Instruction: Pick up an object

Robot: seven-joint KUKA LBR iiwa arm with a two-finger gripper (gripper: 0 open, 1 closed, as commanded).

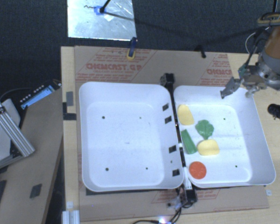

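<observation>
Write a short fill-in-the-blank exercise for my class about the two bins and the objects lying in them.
1. All the objects lie in the ____ bin as the camera sees it.
2. The round object nearest the front rim is ____ in colour.
3. The number of yellow objects, and, is ____.
4. The hand is above that bin's ____ rim.

Missing words: right; orange; two; back

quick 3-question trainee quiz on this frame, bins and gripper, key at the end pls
1. True or false: all the items lie in the right bin.
2. Which item lies nearest the camera: A) yellow oval piece, B) orange round piece, C) green leafy piece?
3. Fill in: the gripper hovers over the right bin's ___ edge, holding nothing.

Key: 1 true; 2 B; 3 far.
</observation>
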